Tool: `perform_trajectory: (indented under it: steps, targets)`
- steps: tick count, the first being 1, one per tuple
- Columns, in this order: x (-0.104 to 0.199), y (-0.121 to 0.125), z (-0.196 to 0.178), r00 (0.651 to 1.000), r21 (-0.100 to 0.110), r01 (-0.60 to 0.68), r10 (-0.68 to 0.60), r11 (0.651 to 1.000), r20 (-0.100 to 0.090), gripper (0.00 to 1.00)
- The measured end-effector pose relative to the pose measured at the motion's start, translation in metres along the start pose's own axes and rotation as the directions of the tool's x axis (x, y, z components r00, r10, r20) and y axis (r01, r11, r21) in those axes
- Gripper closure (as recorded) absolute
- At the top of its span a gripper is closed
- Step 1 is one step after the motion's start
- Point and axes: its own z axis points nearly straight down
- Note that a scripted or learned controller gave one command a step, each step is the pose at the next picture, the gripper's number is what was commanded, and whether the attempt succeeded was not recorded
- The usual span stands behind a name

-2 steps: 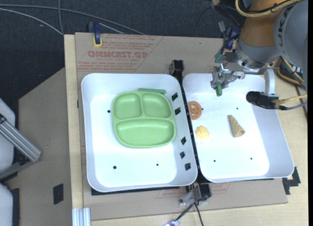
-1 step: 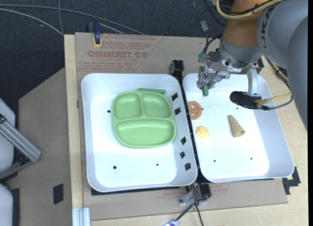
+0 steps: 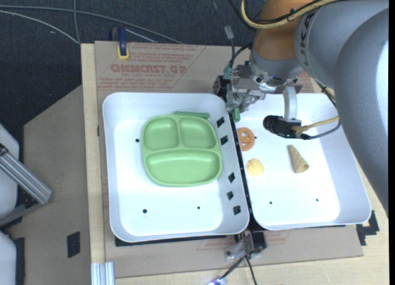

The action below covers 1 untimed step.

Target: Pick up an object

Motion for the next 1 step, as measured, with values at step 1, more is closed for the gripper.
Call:
perform_trajectory:
  steps: [1]
  targets:
    - [0.0527,0.0023,0.0033,1.000,-0.002,0.000,0.000,1.000,0.000,1.00]
